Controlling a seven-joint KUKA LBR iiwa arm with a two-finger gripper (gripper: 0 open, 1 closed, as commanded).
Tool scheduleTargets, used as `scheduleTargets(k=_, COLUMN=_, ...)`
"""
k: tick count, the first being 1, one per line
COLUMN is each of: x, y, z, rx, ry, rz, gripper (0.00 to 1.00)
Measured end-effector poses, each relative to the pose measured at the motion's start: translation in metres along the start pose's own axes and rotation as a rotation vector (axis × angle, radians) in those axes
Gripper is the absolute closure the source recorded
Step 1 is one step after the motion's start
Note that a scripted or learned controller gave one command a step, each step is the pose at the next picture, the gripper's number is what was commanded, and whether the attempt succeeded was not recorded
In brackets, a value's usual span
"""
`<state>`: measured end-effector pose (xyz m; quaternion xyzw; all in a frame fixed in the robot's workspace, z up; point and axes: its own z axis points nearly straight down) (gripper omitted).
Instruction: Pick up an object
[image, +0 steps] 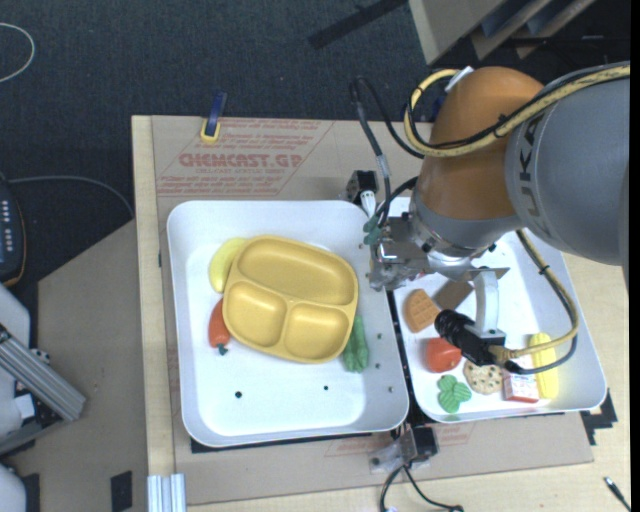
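My gripper (452, 298) hangs low over the back of the right bin (578, 330), under the grey wrist and orange band. Right below and in front of it lie an orange bread-like piece (420, 311) and a red tomato (443, 354). Further forward in that bin are a round cookie (484, 377), a green leafy piece (453, 394), a small red and white box (520, 389) and a yellow piece (541, 352). Nothing shows between the gripper's parts; the wrist hides much of it.
The left bin (270, 400) holds a yellow divided tray (290, 300). Tucked against it are a yellow banana-like item (224, 262), a red pepper (218, 328) and a green leaf (355, 346). Cables run along the arm and past the bins' back edge.
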<state>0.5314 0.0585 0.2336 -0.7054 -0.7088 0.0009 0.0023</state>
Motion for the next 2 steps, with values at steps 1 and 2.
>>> scheduleTargets(k=1, x=0.000, y=-0.006, z=0.005, rx=-0.001, ry=-0.002, rz=0.005, gripper=1.00)
scheduleTargets(k=2, x=0.004, y=0.004, z=0.019, rx=-0.001, ry=-0.002, rz=0.005, gripper=1.00)
